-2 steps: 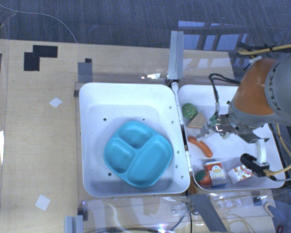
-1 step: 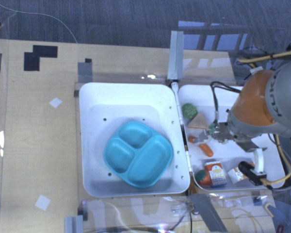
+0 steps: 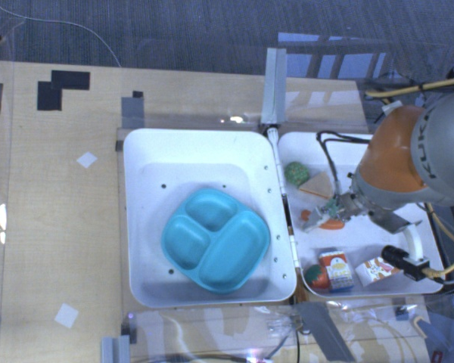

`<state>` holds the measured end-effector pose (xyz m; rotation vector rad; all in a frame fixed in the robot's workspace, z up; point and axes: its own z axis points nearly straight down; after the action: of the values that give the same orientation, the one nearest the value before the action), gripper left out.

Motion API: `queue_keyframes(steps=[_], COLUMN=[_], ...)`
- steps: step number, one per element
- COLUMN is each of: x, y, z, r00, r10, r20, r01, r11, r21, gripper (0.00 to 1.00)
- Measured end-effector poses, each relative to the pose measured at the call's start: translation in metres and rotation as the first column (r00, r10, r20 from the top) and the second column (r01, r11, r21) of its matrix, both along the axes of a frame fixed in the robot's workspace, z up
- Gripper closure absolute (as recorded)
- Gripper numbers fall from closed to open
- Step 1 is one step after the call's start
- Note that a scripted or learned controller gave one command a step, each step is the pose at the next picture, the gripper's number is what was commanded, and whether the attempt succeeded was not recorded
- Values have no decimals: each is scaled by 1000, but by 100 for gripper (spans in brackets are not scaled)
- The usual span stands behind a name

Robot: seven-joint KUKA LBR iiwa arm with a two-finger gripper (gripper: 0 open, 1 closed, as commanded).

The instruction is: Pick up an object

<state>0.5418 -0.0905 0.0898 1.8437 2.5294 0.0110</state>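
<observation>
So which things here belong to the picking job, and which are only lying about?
Job:
gripper
orange piece beneath it
right bin

Lying about:
blue plate
left bin
green ball
tan wedge
two small cartons

A pale wooden bench (image 3: pixel 53 225) carries two shallow white bins side by side. The left bin (image 3: pixel 144 203) sits mid-bench; the right bin (image 3: pixel 363 248) touches it, toward the right edge. Black patches (image 3: pixel 62 88) mark the far left corner.
</observation>
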Motion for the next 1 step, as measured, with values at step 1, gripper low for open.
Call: queue_keyframes(steps=[1], x=[3], y=[0], z=[13], r00=[1000], r10=[1], r20=[9], r01=[-1], r11=[1000], r21=[-2], gripper=[100])
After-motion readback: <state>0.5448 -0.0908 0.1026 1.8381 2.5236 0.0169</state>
